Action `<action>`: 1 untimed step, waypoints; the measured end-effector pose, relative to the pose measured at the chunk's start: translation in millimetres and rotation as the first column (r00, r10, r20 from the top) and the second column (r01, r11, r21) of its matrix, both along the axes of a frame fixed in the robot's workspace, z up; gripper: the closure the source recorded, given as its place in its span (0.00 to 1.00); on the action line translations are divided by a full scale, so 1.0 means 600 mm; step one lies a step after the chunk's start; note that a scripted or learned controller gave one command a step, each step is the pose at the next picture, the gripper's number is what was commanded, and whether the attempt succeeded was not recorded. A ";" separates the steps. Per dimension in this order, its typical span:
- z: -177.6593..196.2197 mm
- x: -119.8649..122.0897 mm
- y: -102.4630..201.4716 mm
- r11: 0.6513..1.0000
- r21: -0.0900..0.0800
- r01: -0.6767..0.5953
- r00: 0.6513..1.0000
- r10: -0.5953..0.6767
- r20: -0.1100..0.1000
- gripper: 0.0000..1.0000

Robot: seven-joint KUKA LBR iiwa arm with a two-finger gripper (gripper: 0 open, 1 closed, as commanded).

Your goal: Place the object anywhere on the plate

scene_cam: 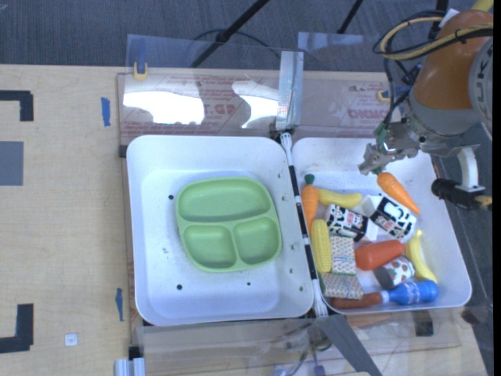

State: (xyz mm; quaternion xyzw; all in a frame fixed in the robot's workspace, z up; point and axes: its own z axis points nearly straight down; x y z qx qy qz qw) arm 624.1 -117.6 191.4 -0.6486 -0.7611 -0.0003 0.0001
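1. On the bench I see two white bins side by side: the left bin (149, 233) and the right bin (450, 276).
2. I see the green plate (227, 223), with three compartments, lying in the middle of the left bin with nothing on it.
3. I see the arm (450, 77) reaching in from the right, its gripper (381, 157) low over the far part of the right bin.
4. I cannot tell how the tool's tips stand, and I see nothing between them.
5. Just beside the gripper, toward me, lies a carrot (398, 192), pointing slantwise.
6. The other toys crowd the near half of that bin: a corn cob (320, 247), an orange pepper (310, 204), a banana (423, 258), a blue bottle (412, 293), a red piece (379, 253) and two black-and-white cartons (347, 221).
7. None of them touches the plate.
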 end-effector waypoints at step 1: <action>-0.011 -0.080 0.109 0.998 0.000 -0.070 0.998 0.070 -0.001 1.00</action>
